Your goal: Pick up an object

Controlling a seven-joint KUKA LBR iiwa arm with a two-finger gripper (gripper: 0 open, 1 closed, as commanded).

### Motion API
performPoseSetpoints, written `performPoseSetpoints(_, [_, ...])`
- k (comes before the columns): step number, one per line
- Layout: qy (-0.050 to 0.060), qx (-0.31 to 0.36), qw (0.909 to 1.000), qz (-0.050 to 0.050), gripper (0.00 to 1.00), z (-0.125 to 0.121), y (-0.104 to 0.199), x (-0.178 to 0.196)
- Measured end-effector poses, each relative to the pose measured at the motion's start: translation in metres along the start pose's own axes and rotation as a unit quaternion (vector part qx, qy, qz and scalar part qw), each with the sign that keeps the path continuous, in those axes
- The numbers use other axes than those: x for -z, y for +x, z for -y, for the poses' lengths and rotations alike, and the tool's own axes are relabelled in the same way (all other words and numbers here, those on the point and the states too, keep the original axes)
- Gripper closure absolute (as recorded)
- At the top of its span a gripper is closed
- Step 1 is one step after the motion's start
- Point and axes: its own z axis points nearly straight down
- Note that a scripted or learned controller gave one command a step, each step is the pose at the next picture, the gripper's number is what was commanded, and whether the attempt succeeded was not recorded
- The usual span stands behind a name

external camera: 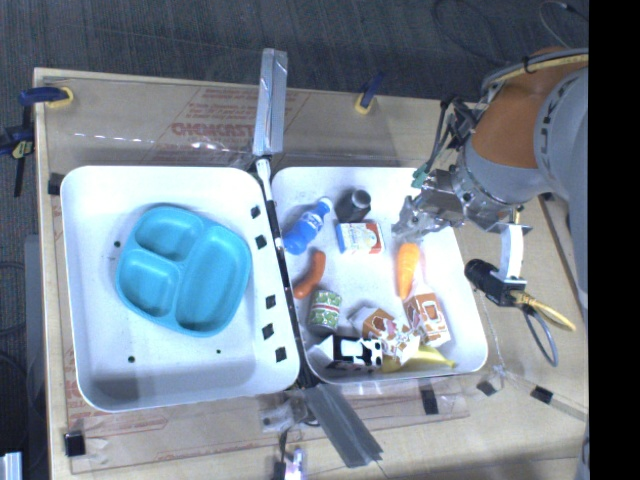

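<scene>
The tool [425, 218] hangs over the right bin's [470, 313] upper right part – whether wide or narrow, I cannot tell. The orange carrot [407, 268] lies just below it in the frame, its long axis nearly vertical.

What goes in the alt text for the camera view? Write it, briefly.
A grey robot arm's claw hovers over the right white bin, just above an orange carrot, among a blue plastic bottle, a red sausage, small cartons and a banana. The left white bin holds a blue sectioned tray.
</scene>
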Motion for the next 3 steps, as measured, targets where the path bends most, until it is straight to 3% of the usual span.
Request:
performPoseSetpoints(1, [0.002,-0.005,1.0000,0.000,0.00,-0.031,-0.001,-0.047])
performPoseSetpoints(2, [0.000,-0.086,0.9963,0.000,0.00,-0.074,0.014,0.028])
performPoseSetpoints(3, [0.001,-0.089,0.9961,0.000,0.00,-0.029,0.013,0.067])
